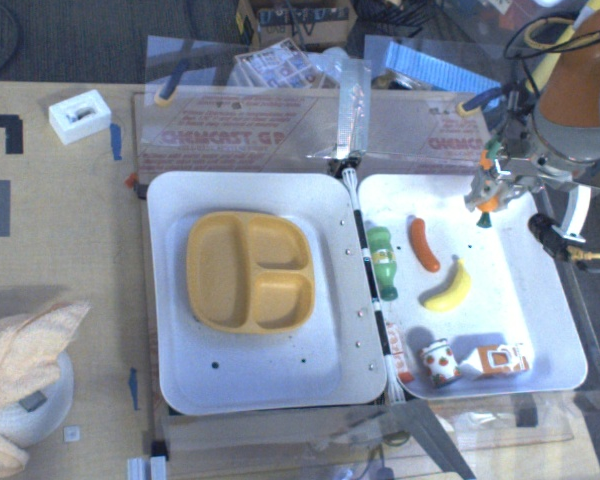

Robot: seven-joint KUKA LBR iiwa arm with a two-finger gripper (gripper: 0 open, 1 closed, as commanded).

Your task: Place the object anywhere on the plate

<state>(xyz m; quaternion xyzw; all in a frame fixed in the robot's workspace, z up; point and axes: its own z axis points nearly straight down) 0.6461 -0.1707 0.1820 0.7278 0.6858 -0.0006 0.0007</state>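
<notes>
A yellow divided plate [248, 271] lies in the left bin [170, 368]. My gripper [491, 200] hangs over the far right part of the right bin [550, 308], well to the right of the plate. A small orange object with a dark green tip [489, 206] shows between its fingers, lifted off the bin floor. On the floor of the right bin lie a green bottle [382, 260], a red sausage [424, 243], a yellow banana [449, 287], a white cup with red spots [439, 361] and an orange and white carton [500, 359].
The ridge where the two bins meet [365, 268] runs between the gripper and the plate. A clear plastic wall [280, 133] stands behind both bins. A white box [80, 116] and a crumpled cloth [25, 343] sit on the bench at the left.
</notes>
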